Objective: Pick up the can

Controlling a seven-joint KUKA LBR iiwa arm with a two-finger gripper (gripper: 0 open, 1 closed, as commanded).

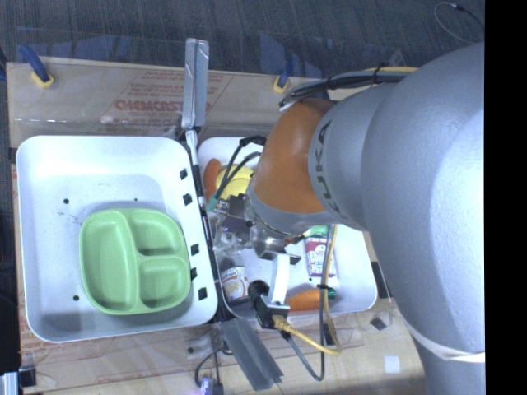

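Observation:
The can (234, 283) is small, with a pale label and a dark top. It stands in the right bin (359, 301) near the front left corner, against the divider between the bins. My gripper (233, 235) hangs low in the same bin, just behind and above the can, under the orange wrist band. The big grey arm hides much of this bin. I see nothing held in the gripper.
A green divided plate (136, 259) lies in the left bin (49, 171). The right bin also holds an orange carrot (306, 299) at the front, a red and green packet (317, 255), and orange (212, 174) and yellow (236, 184) items at the back.

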